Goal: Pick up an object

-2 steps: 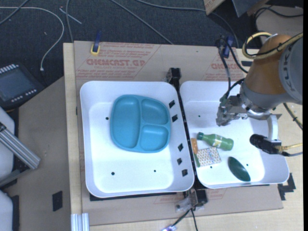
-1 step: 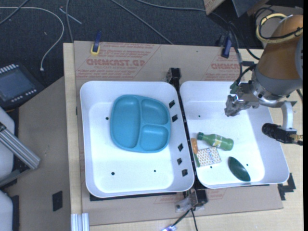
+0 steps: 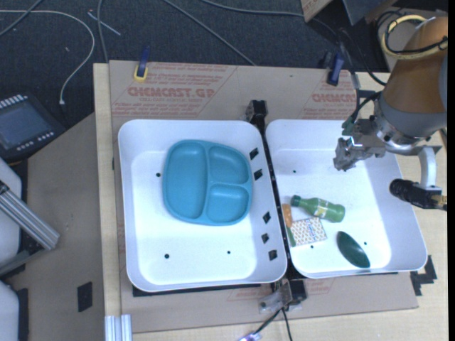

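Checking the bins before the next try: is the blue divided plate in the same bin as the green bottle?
No, the blue divided plate lies in the left bin, while the green bottle lies in the right bin.

Arm (image 3: pixel 416 84) — bulky rounded links, orange band over grey wrist section; small metallic gripper (image 3: pixel 346 156) below, dark cables along it.

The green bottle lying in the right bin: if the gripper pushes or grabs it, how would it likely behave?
The green bottle lies on its side, so a sideways push would probably roll it. Its rounded body looks smooth, perhaps slippery between fingers. It looks small, likely light, and sits beside the patterned packet.
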Motion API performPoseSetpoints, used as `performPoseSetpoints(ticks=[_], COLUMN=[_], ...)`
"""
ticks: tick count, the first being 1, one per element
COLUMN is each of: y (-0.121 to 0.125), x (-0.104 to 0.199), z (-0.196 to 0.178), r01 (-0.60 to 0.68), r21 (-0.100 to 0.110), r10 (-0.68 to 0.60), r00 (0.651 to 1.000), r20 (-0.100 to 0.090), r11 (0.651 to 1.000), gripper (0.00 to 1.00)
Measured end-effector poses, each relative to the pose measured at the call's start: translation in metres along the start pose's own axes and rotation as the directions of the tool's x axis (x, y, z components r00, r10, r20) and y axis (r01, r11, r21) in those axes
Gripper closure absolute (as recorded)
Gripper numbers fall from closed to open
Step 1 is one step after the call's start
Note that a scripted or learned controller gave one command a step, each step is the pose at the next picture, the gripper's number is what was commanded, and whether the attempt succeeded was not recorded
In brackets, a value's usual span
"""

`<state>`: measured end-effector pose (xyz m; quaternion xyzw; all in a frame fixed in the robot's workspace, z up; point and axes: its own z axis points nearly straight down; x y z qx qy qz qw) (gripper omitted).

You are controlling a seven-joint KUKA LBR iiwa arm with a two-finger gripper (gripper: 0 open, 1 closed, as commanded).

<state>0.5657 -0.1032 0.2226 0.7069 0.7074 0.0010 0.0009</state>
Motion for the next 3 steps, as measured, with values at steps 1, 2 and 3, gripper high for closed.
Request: performPoseSetpoints(ticks=[1, 2, 3], y=[-0.010, -0.023, -0.032], x=[0.051, 0.104, 0.164], z=[-0.011, 0.001, 0.003], r01=[0.005, 0.004, 0.006], r21=[0.003, 0.006, 0.006], r10=[-0.005, -0.004, -0.006], r00=[1.000, 1.000, 1.000], r20=[-0.003, -0.003, -0.004], r11=[1.000, 1.000, 1.000], gripper=[1.00, 1.00, 1.00])
